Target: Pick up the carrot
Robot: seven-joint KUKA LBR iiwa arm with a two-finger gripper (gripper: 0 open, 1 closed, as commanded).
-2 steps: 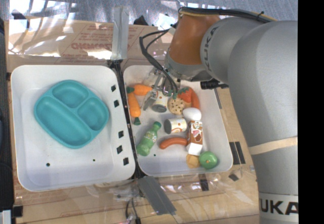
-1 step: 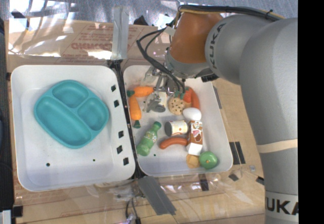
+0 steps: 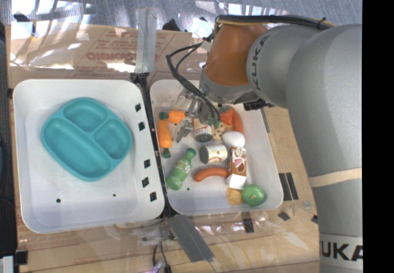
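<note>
We saw the gripper point(image 3: 196, 119) hang low over the right bin point(image 3: 271, 167), just beside the carrot point(image 3: 165, 134), probably to approach it; its grip we could not tell.

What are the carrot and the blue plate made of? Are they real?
The carrot looks like toy plastic: even orange colour, smooth skin, a stiff green tip. Probably not real. The blue plate also looks like plastic: one flat teal colour, rounded moulded sections, a soft matte surface with hardly any shine. I can't be fully sure from looks alone.
</note>
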